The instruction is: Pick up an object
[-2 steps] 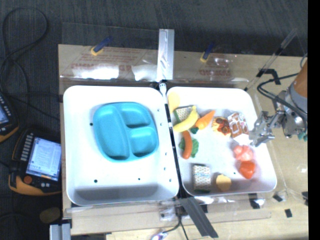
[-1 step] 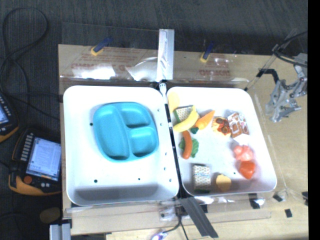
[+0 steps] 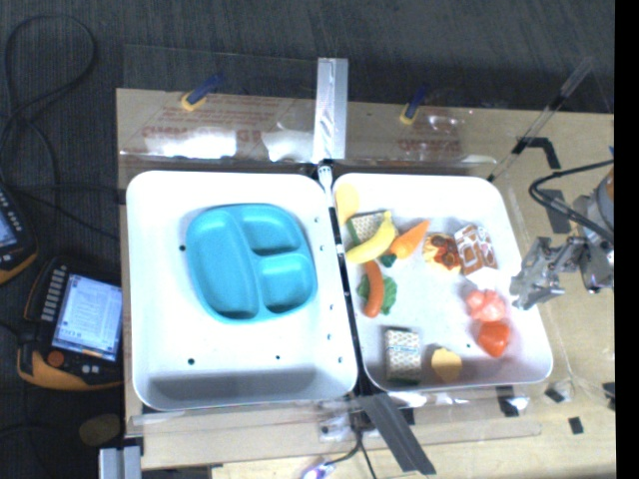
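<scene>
A: Where are the toys?

B: In the right bin (image 3: 519, 257), right of centre: a banana (image 3: 367, 241), a carrot (image 3: 407, 239), a red tomato (image 3: 494, 337) lower right.

A: And the gripper (image 3: 536, 279)?

B: At that bin's right rim, just beside the tomato; nothing sits between its fingers, and whether they are spread I cannot tell.

A: The left bin (image 3: 160, 267)?

B: It holds a blue divided tray (image 3: 252, 259).
</scene>
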